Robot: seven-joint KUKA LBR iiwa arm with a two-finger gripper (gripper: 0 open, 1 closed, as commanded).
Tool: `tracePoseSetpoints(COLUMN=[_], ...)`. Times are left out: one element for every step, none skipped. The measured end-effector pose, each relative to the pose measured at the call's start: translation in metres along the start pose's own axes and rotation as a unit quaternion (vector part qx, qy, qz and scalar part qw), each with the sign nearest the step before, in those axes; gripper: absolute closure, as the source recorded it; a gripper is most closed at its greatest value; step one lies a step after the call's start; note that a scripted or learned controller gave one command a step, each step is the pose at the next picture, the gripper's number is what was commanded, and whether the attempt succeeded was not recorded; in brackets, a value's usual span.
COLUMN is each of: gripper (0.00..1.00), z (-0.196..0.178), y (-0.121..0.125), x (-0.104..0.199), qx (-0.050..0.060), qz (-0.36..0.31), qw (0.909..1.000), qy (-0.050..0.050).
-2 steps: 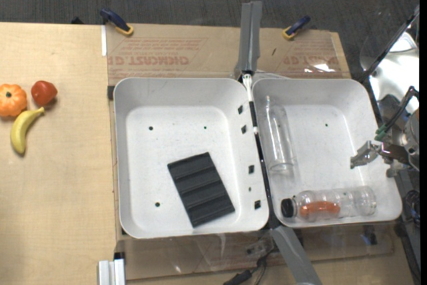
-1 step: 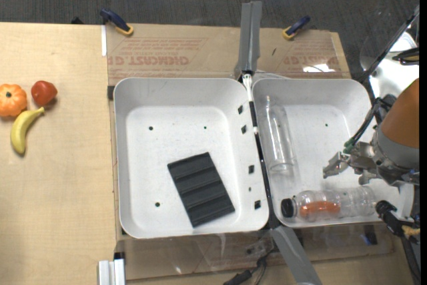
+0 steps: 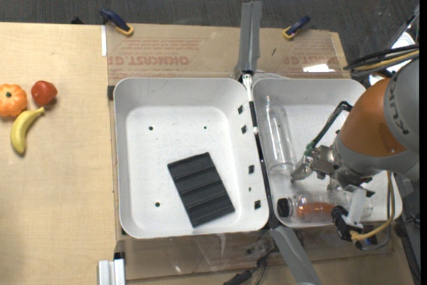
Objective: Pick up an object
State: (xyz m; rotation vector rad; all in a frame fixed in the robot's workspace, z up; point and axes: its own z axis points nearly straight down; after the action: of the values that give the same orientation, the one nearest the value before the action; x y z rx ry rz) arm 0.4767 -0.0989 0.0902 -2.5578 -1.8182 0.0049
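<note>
While my arm [image 3: 380, 123] reaches in from the right over the right bin [image 3: 347, 87], my gripper [image 3: 333, 193] sits low near that bin's front wall, and I cannot tell how it is set. Room here is tight: the front rim lies just below me and the divider between the two bins stands to my left. Two clear bottles share this bin. One bottle [image 3: 277, 137] lies along the left wall, its long axis running from back to front, with some bare floor between it and my wrist. The other, a bottle with a black cap [image 3: 303, 209], lies along the front wall, long axis left to right, cap pointing toward the divider, just beside my gripper.

One black ridged block [image 3: 200, 189] lies in the left bin [image 3: 133, 143], tilted, with open white floor around it. On the bench [image 3: 53, 210] to the far left sit three fruits: an orange [image 3: 11, 101], a red fruit [image 3: 44, 93] and a banana [image 3: 23, 130].
</note>
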Motion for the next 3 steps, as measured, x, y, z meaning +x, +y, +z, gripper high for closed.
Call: tracePoseSetpoints(gripper=[1.0,0.0,0.0], z=[-0.008,-0.008,-0.053], y=[0.0,0.0,0.035], x=[-0.001,-0.001,-0.066], qx=[0.001,0.001,-0.001], qz=[0.002,0.002,0.1], qw=[1.0,1.0,0.995], qy=[0.0,0.0,-0.001])
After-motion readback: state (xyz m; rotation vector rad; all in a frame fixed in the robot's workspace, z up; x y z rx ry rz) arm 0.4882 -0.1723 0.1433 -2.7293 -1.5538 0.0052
